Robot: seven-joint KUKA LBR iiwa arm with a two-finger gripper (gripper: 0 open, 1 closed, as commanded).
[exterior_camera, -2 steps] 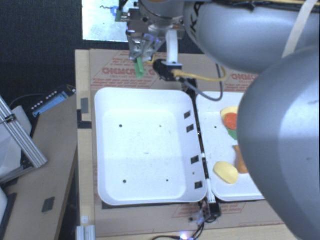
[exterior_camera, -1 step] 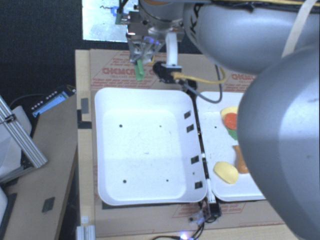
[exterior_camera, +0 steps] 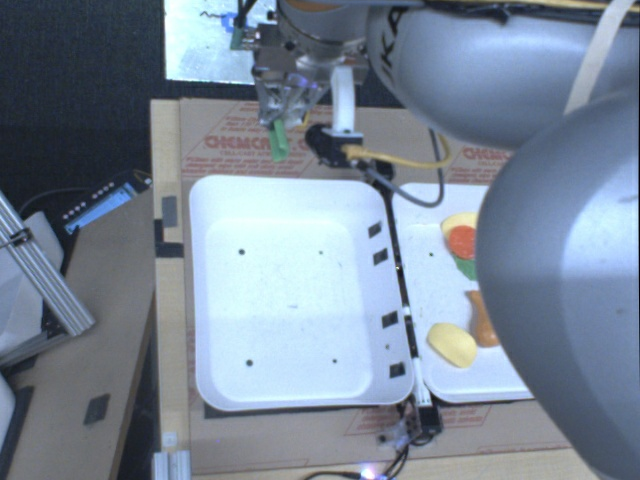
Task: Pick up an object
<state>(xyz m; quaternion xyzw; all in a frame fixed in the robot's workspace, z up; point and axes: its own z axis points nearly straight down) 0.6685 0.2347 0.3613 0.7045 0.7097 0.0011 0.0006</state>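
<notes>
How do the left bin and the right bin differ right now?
The left bin shows its whole white floor; the right bin is partly covered by the grey arm. The right bin holds a yellow piece, an orange piece and a red-topped piece; the left bin shows just small dark dots. Both are shallow and white.

The grey arm (exterior_camera: 520,118) reaches in from the right, covering much of the right bin (exterior_camera: 435,373); its gripper (exterior_camera: 280,118) hangs beyond the far edge of the left bin (exterior_camera: 290,298), with a small green object (exterior_camera: 279,143) between its fingers; in the right bin lie a yellow piece (exterior_camera: 452,345), an orange piece (exterior_camera: 482,320) and a red and yellow item (exterior_camera: 461,238).
</notes>
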